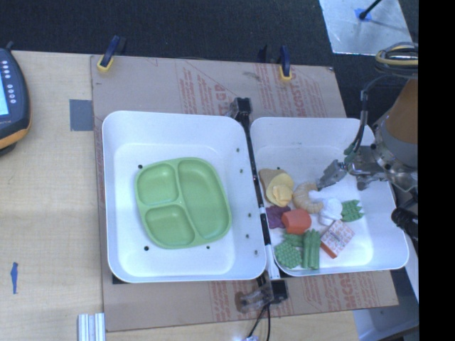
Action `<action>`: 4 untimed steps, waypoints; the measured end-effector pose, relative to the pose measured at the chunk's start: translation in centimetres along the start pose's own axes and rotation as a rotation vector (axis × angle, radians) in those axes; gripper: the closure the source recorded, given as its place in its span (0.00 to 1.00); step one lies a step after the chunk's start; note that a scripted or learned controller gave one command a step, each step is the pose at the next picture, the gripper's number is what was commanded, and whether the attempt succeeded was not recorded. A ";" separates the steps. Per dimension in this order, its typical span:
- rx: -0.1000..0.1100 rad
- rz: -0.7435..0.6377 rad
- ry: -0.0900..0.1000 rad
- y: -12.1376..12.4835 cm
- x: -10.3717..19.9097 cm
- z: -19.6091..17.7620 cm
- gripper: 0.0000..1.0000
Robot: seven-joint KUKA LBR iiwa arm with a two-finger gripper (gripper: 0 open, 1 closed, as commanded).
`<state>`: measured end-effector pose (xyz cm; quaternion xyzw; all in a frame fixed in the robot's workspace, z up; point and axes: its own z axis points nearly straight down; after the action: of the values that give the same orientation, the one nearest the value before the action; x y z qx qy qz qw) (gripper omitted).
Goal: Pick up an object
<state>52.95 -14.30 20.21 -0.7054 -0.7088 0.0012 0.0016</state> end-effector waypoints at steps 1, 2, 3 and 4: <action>0.008 -0.006 0.003 1.3 4.9 10.4 0.00; -0.008 -0.002 0.000 7.0 3.3 10.6 0.00; 0.001 0.003 -0.001 5.0 1.3 11.0 0.00; 0.002 0.000 0.000 5.1 1.3 9.9 1.00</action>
<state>58.01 -12.95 10.27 -0.7054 -0.7088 0.0019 0.0023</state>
